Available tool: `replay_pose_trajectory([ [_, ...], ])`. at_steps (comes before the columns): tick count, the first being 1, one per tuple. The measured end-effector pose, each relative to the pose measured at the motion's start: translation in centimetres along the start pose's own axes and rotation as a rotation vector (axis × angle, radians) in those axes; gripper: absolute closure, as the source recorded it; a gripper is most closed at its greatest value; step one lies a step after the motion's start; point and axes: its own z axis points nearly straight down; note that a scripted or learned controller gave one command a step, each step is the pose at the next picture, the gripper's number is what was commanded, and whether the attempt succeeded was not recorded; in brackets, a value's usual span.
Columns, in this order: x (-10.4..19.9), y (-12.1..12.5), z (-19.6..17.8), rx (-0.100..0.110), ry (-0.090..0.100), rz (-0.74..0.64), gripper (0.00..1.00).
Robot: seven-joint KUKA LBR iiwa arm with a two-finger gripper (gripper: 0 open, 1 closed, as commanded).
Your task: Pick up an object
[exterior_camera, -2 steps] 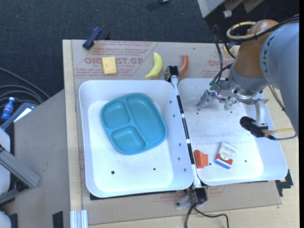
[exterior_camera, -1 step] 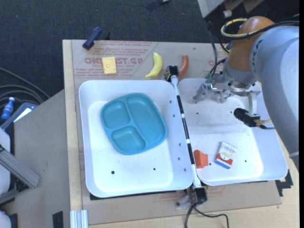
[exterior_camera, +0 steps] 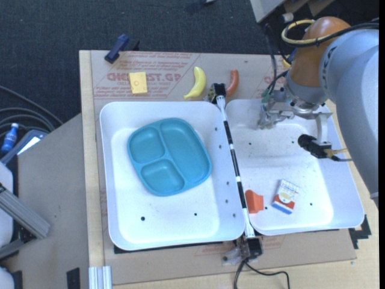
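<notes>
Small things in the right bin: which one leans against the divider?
The orange block, touching the middle wall; the small white, blue and red box lies apart.

**One fixed camera above the bench**

A single camera looks down at a slant from high up, taking in both white bins: left bin, right bin. The arm enters from the right, apparently nearest the lens.

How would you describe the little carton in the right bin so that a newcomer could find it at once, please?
Start at the right bin, the one that the arm reaches into. Near its front edge lie two small things: an orange block against the divider and, to its right, the carton. The carton is white with a blue and red end, while the block is plain orange.
</notes>
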Motion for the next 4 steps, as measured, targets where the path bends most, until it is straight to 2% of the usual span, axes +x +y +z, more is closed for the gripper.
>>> replay_pose_trajectory([
  [3, 0.1, 0.2, -3.1, -0.007, -0.005, -0.004, 1.0],
  [4, 1.9, -0.1, 1.1, 0.005, 0.003, 0.002, 1.0],
])
